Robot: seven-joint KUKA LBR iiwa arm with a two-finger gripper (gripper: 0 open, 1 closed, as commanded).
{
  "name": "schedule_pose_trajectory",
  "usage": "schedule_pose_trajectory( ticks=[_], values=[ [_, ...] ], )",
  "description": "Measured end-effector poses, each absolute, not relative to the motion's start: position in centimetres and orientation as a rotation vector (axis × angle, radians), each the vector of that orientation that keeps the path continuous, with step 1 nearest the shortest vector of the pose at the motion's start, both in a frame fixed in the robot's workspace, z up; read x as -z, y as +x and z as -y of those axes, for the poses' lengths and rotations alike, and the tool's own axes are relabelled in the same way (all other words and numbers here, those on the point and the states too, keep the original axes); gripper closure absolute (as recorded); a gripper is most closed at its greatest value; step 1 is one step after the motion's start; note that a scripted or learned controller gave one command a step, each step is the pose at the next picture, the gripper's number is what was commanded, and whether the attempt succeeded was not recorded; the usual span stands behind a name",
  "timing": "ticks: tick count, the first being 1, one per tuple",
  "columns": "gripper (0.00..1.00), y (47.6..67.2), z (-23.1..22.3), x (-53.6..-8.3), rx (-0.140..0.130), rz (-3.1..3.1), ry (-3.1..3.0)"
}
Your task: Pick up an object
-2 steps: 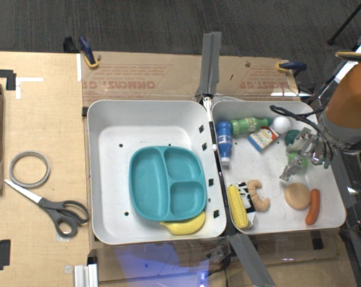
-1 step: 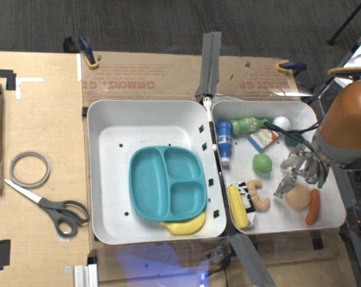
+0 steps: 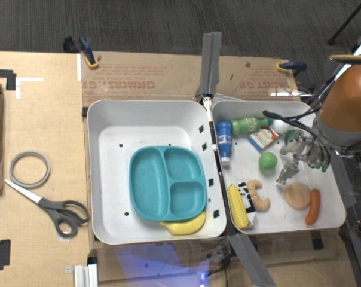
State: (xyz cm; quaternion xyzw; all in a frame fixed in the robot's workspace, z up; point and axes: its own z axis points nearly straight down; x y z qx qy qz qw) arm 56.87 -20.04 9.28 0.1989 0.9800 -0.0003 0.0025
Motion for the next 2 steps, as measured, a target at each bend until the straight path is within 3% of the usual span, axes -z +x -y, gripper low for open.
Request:
schedule_pose_trajectory(
  ticks=[1, 2],
  values=[
    [0.00, 62.8, 17.6, -9.3, 0.000, -3.042, 0.760],
    [0.00, 62.9, 13.2, -9.3, 0.000, -3.031, 0.816]
  ],
)
